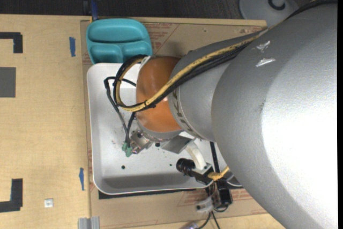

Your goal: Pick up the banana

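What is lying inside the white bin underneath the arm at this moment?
Bare white floor of the white bin with a few dark specks shows along its left and bottom. The arm covers the rest, so any banana there is hidden. A teal tray sits beyond the bin.

Smooth matt grey arm casing (278,115), glossy orange band (156,95). White plastic bin (104,131), slightly shiny. Teal plastic tray (118,40), smooth. Matt brown cardboard-like bench top (43,131).

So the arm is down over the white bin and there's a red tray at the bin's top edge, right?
Not quite: the tray is teal, not red, as the camera view shows. The rest holds: it sits at the top edge of the white bin, and the arm, with its orange band, reaches down over that bin.
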Robot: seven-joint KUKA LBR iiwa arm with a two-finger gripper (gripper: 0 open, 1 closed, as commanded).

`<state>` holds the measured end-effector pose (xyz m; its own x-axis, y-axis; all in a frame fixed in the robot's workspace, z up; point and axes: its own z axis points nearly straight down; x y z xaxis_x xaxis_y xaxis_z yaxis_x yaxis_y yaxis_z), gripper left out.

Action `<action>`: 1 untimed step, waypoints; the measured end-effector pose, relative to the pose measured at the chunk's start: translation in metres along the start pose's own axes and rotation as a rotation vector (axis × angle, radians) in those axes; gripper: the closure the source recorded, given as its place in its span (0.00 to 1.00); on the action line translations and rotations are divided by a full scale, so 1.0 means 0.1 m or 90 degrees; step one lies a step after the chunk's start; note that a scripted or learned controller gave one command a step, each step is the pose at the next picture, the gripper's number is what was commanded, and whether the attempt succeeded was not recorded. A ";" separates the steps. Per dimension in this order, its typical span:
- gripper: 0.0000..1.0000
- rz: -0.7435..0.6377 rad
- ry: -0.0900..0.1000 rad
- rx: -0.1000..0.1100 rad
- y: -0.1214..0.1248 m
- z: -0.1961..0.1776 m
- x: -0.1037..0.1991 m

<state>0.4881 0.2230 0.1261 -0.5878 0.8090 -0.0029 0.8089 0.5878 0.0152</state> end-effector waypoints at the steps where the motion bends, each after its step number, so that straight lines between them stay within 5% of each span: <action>1: 1.00 -0.001 -0.001 -0.001 0.01 -0.10 0.00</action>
<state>0.4886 0.2233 0.1360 -0.5885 0.8085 -0.0043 0.8083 0.5885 0.0175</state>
